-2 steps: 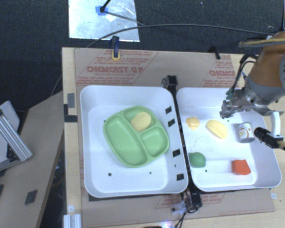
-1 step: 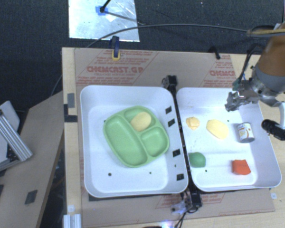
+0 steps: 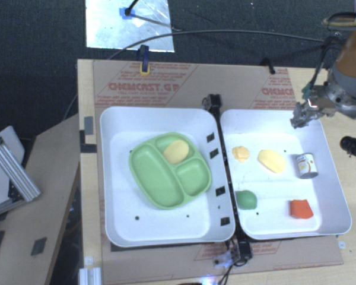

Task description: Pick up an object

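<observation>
The right bin (image 3: 320,136) holds a small orange-yellow piece (image 3: 241,154), a pale yellow lump (image 3: 272,161), a small tin can (image 3: 306,165) lying on its side, a green round object (image 3: 246,199) and an orange-red block (image 3: 301,209). In the left bin (image 3: 118,159) a green divided plate (image 3: 166,174) carries a yellow object (image 3: 177,151) in its upper compartment. My gripper (image 3: 301,119) hangs above the far right corner of the right bin, up and to the right of the pale yellow lump, with nothing visibly held.
The grey arm (image 3: 348,79) with its orange band enters from the upper right. A black divider with clips (image 3: 221,165) runs between the bins. A foil sheet (image 3: 129,16) lies beyond the bench, and a cable arcs across the back.
</observation>
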Controlling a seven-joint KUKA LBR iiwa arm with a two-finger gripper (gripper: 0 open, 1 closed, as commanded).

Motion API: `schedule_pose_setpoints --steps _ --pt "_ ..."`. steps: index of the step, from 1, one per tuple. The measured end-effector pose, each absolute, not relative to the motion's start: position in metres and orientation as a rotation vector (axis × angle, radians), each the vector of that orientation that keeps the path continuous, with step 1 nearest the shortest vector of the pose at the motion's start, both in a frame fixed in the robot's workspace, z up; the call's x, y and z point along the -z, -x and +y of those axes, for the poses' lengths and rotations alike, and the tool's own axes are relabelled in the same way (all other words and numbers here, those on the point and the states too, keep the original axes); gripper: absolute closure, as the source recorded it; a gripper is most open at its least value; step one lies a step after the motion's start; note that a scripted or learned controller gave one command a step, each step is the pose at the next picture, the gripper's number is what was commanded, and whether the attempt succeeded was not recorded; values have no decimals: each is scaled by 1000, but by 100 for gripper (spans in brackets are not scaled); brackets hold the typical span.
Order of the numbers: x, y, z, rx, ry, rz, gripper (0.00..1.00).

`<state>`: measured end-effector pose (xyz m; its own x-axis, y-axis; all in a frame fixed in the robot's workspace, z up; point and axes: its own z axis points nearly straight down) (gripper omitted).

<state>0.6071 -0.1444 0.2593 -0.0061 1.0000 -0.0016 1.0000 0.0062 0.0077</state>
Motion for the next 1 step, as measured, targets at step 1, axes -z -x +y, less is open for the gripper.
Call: schedule_pose_setpoints --steps 1 --pt "-244 -590 -96 -1 -2213 2232 100"
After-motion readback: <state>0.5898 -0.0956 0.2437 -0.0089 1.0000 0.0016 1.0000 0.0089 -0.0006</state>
